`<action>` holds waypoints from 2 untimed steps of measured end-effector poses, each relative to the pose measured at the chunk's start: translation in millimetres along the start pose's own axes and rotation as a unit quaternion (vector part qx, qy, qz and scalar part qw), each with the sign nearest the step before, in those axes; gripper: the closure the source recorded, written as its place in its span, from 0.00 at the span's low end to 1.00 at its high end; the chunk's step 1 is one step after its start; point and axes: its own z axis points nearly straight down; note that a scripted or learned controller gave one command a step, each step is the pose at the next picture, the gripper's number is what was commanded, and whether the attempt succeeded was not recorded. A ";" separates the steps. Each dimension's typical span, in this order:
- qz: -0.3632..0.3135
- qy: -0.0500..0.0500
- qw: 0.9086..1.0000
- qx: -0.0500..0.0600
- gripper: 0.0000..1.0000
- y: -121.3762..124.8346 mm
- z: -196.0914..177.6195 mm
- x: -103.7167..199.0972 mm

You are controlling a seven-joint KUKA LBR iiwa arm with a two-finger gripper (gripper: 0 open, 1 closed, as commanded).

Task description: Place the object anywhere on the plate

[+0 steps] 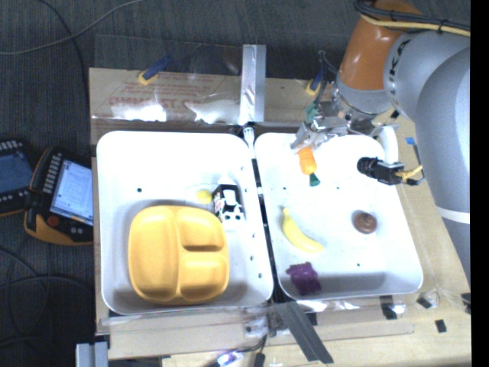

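A small orange carrot (307, 163) is being held between the fingers of the gripper (309, 145), hanging over the far part of the right bin (397, 277). Below it, a banana (298, 234), a purple toy (305, 277) and a brown piece (365, 221) are lying in that bin. The yellow plate (179, 251) is sitting in the left bin (122, 151), with a black-and-white cow figure (228, 203) just beside its far edge.

Robotics lab: grey carpet floor (229, 14), loose cables (46, 21), a teach pendant (57, 197), bench (191, 90) bearing white bins (114, 147).
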 end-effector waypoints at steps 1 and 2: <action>-0.098 0.001 0.995 0.000 1.00 -75.6 -17.7 57.4; -0.128 0.002 0.992 0.001 1.00 -130.0 1.1 151.6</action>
